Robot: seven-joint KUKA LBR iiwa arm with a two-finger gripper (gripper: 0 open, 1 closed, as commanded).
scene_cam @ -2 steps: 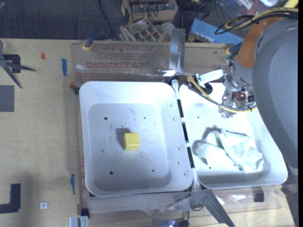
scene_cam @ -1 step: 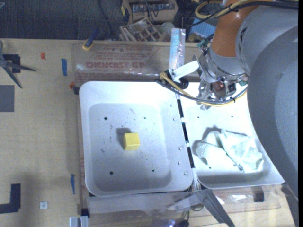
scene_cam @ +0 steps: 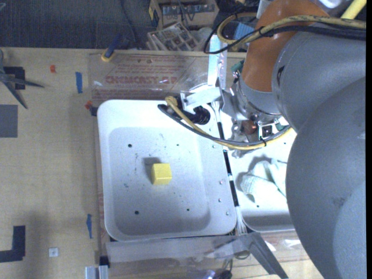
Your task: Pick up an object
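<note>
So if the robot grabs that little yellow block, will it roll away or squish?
The yellow block looks box-shaped with flat faces, so it probably won't roll. It's small, so likely light and may slide on the smooth left bin floor if nudged. Whether it squishes, I cannot tell.

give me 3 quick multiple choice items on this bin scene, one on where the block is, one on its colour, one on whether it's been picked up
1. Where is the block?
A. left bin
B. right bin
C. on the bench

2. What colour is the block?
A. red
B. yellow
C. blue

3. What is the block's state?
A. lying on the bin floor
B. held in the air
C. leaning on the bin wall

Answers:
A, the block sits inside the left bin.
B, its faces are plainly yellow.
A, it rests on the floor, apart from the arm and the walls.
</note>
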